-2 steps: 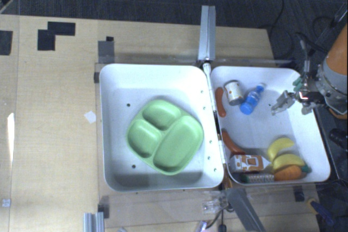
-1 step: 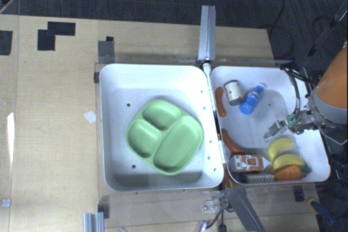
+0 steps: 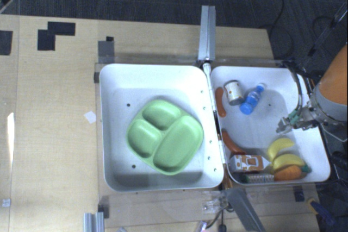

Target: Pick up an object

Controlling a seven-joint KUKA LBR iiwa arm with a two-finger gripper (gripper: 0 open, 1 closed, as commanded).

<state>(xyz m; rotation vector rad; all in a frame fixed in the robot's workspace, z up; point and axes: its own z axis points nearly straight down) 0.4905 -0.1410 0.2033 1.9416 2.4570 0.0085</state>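
The gripper [image 3: 287, 123] is seen at the right of the frame, in the right bin [image 3: 272, 76], just above the bananas [image 3: 284, 154]. Whether it is spread or pinching cannot be told. Nothing is seen held. The bananas could be pushed aside, since they are round and packed tight by the carrot [image 3: 288, 172] and box [image 3: 249, 162]

Two shallow white bins [image 3: 109, 117] [image 3: 321, 171]. One green three-compartment plastic tray [image 3: 165, 136], two red sausages [image 3: 220, 101] [image 3: 234, 144], two yellow bananas [image 3: 280, 146] [image 3: 288, 161]. One each: blue bottle [image 3: 251, 99], silver can [image 3: 234, 92], orange carrot [image 3: 288, 173], brown carton [image 3: 249, 162].
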